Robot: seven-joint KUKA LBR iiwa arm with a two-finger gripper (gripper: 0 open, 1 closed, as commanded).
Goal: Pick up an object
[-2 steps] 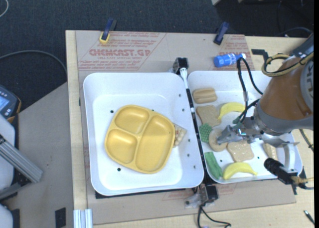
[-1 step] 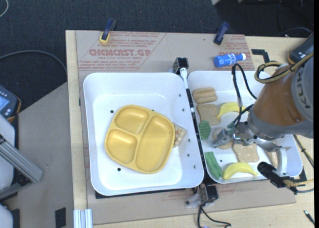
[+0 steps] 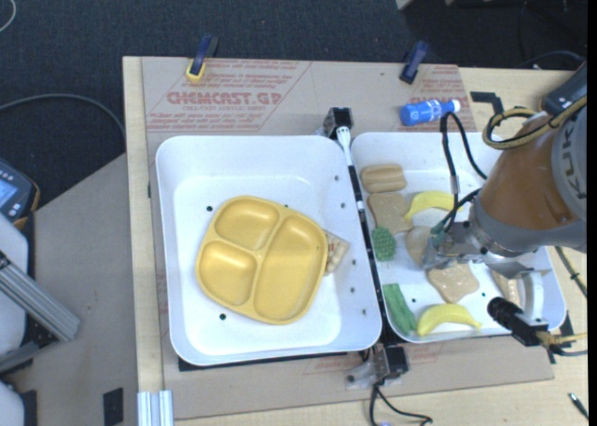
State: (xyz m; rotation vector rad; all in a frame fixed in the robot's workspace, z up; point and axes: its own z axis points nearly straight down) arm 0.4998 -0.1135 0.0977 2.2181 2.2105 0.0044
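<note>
Camera view: gripper [image 3: 438, 253], finger state indeterminate, sits at right-centre above a tan, bread-shaped toy slice [image 3: 453, 281].

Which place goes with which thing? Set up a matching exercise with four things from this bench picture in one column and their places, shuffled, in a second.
Things
1. yellow divided plastic plate
2. blue plastic bottle
3. yellow toy banana
4. yellow spring clamp

Places
A. right bin's near edge
B. bench's far left edge
C. left bin
D. on the board beyond the right bin

Pairs: 1-C, 2-D, 3-A, 4-B
</note>
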